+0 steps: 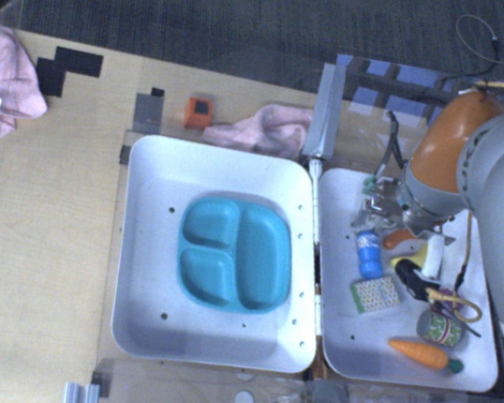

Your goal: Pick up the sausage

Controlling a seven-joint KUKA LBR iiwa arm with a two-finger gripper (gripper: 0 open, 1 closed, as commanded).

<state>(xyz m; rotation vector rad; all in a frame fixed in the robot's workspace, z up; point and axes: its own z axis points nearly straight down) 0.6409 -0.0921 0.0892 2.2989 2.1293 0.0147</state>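
**Closing in on the sausage in the right bin**

You are working the approach, by my reading; the gripper (377, 204) is hanging low over the far part of the right bin (335, 337), and from this slant I cannot tell whether the claw is wide or narrow; nothing is showing held in it. The sausage (397, 238) is lying just to the right of the gripper and a little nearer, with the blue bottle (368, 256) just beside it on the left and the wrist overhanging its far end.

To do this well, you are likely needing only a small shift right and near; be setting the claw across the sausage's short width, not along its length; be coming down plumb so the bottle is not getting nudged; be closing only once the claw is straddling it, then lifting straight up, clear of the crowded things around it.

The sausage is showing as a short, reddish-orange piece with a rounded end, lying at a tilt; part of it is hidden; it is looking smooth, so I am expecting it to roll or slip under an off-centre squeeze.
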